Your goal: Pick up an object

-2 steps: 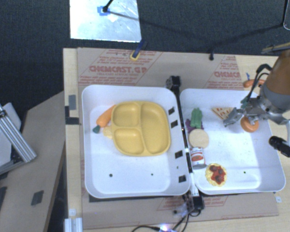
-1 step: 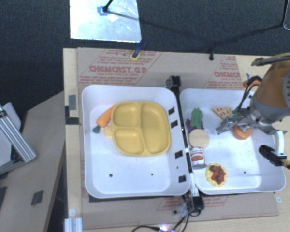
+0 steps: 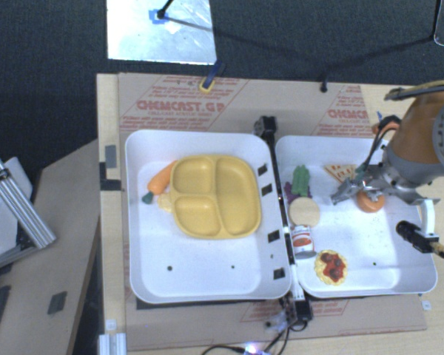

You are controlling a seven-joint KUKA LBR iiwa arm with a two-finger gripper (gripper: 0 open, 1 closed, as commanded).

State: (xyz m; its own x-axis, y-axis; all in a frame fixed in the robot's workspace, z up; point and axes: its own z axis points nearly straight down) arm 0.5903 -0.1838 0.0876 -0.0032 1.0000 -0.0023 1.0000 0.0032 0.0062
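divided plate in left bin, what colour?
Yellow. The divided plate shows plainly in the camera view, in the left bin.

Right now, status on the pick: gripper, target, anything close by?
Gripper low in right bin, over orange ball. Grasp unclear. Cracker and round bun close by.

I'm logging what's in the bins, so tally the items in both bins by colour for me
Yellow: 1, divided plate
Orange: 2, carrot, orange ball
Green: 1, green vegetable
Tan: 2, round bun, cracker wedge
Red: 2, can, pizza piece
Total: 8
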